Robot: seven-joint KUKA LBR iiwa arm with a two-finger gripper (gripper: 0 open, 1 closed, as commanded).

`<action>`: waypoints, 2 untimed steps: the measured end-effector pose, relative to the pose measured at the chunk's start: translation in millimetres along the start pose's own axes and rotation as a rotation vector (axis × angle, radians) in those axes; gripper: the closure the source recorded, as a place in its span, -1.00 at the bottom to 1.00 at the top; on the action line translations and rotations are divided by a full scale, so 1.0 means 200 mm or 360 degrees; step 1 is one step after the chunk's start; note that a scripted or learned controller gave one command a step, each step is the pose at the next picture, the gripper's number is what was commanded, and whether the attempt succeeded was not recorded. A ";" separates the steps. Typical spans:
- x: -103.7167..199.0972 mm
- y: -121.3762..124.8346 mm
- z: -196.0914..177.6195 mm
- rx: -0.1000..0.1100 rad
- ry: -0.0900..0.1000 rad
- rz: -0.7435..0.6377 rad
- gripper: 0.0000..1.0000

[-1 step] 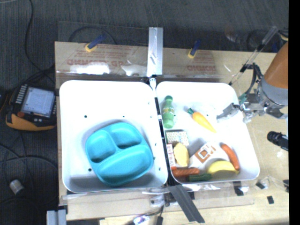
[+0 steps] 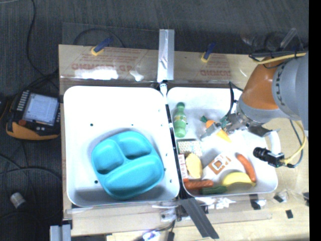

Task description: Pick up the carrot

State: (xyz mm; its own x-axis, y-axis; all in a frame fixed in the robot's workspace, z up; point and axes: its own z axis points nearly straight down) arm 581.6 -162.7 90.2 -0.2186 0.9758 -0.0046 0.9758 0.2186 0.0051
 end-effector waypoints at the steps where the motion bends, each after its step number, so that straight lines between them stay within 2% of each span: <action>1: 0.00 0.01 -0.05 -0.0003 0.0003 0.0001 1.00; 2: 0.16 -0.18 -0.94 0.0009 0.0004 0.0042 1.00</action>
